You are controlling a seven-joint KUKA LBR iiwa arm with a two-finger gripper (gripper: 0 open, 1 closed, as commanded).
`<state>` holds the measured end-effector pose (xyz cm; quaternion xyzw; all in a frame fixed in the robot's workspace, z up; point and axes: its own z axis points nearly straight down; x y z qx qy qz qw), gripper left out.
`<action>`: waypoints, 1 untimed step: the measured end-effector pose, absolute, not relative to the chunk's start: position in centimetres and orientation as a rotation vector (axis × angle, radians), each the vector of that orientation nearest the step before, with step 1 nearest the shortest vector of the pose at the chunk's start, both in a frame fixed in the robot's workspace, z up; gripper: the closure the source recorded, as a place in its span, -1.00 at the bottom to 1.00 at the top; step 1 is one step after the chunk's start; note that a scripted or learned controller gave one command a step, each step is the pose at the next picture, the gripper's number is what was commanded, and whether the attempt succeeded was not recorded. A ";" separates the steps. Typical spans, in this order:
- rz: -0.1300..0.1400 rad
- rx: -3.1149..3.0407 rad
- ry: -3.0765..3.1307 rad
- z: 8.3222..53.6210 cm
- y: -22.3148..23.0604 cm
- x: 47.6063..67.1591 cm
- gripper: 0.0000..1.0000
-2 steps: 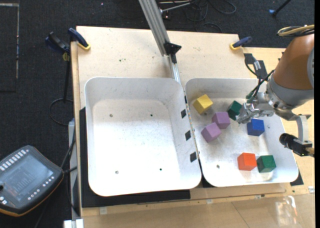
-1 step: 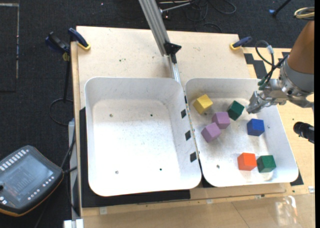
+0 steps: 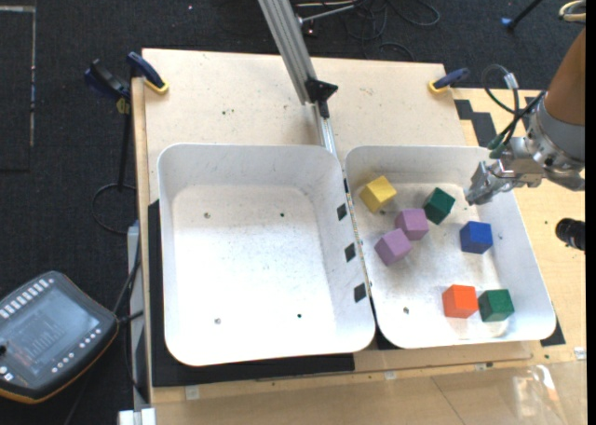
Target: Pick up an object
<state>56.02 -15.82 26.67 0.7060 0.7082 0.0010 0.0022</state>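
Note:
The right bin holds several blocks: a yellow cube, a dark green cube, two purple cubes, a blue cube, an orange cube and a green cube. My gripper hangs at the bin's far right side, just right of the dark green cube and above the blue one. Nothing shows between its fingertips, and its tip is too small to judge.
The left bin lies beside the right one, with a row of black marks along the shared wall. A metal pole slants down to the bins' far edge. Clamps sit at the board's back corners. A pendant lies lower left.

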 end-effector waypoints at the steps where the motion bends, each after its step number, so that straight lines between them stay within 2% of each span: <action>1: 0.001 2.215 2.230 25.3 -11.2 57.3 1.00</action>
